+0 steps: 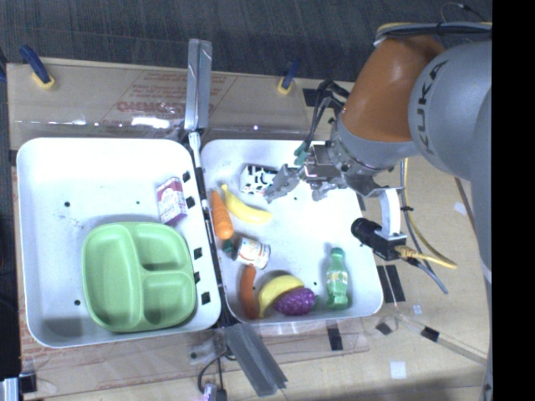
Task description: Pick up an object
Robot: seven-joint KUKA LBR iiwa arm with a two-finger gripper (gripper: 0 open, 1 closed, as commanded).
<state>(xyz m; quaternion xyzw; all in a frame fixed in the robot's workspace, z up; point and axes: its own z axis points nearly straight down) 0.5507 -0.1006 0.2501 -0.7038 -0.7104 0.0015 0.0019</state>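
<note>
Grey metal was what my gripper [303,179] showed from above, hanging over the back part of the right bin [361,295], below the orange band [386,90] of my arm. Whether it was clenched or released I could not tell from this slanted view, and nothing showed held in it.

Just beside it, toward the bin's back left, lay a black-and-white patterned object [256,179], too small for me to name. Next out, along the divider side, were a banana [247,210] and a carrot [221,215] lying close together, and below them a small jar [252,251] on its side. Near the front edge sat a sausage [247,292], a second yellow banana [278,290] and a bunch of purple grapes [295,301], bunched together, with a green bottle [336,278] standing apart to their right.

Farther off, the left bin [50,165] held a green divided plate [139,275] and a small red packet [170,200].

I judged the pick barely begun: every object rested on a bin floor, none lifted. Choosing one, closing on it and raising it all remained.
</note>
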